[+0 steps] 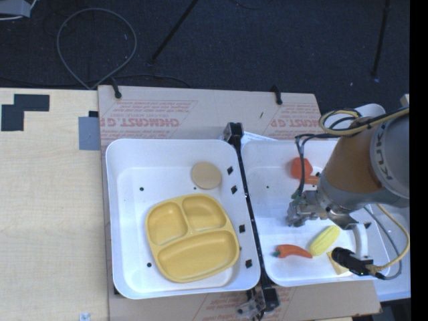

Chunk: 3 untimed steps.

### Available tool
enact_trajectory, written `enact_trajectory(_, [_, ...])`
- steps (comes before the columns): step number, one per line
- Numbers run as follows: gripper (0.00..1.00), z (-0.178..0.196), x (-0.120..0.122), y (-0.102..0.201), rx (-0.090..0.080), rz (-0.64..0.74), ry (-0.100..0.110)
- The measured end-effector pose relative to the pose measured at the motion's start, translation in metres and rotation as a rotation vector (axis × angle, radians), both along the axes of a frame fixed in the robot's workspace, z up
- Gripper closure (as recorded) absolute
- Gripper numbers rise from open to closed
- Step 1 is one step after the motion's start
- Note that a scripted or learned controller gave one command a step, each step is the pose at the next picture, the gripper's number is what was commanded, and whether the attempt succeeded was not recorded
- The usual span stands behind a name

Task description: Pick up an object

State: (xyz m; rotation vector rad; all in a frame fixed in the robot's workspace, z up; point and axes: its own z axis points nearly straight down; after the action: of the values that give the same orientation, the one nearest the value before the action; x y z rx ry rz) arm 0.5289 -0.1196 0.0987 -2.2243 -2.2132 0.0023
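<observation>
Both white bins [124, 179] look like smooth, slightly glossy plastic. The yellow divided tray [192, 237] seems matt plastic. Printed brown cardboard [200, 116] lies beneath, beside a pale wood-look bench [47, 212].

A pale wood bench [47, 212] carries a cardboard sheet [200, 112] printed with red letters. On the cardboard sit two shallow white bins, touching side by side: the left bin [127, 179] and the right bin [274, 172]. Dark patches [27, 109] mark the wood at far left
</observation>
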Motion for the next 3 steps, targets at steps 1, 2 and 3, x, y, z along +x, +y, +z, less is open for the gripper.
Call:
enact_trajectory(1, [1.0, 0.044, 0.003, 0.006, -0.001, 0.006, -0.004])
enact_trajectory(2, [1.0, 0.104, 0.007, 0.011, -0.002, 0.007, -0.007])
enact_trajectory(3, [1.0, 0.147, 0.01, 0.009, -0.002, 0.006, -0.005])
